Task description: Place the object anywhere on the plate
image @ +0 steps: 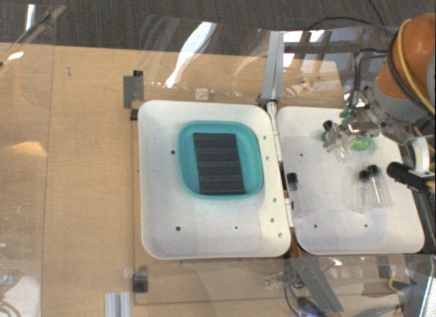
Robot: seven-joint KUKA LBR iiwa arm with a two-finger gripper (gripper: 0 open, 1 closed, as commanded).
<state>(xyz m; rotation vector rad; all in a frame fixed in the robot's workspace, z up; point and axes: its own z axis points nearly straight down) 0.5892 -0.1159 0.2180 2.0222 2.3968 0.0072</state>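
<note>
So the teal square plate (220,158) with its dark ribbed insert sits in the left white bin (163,220). Clear plastic vials with black caps (368,186) lie in the right bin (327,227). The claw (349,126) hovers over the right bin's top, can't tell its grip.

Arm (415,56) cut off by the right edge above the right bin (327,234), gripper (351,126) there too blurred to read, clear vials (371,187) nearby faint, small dark item (291,180) unidentifiable.
</note>
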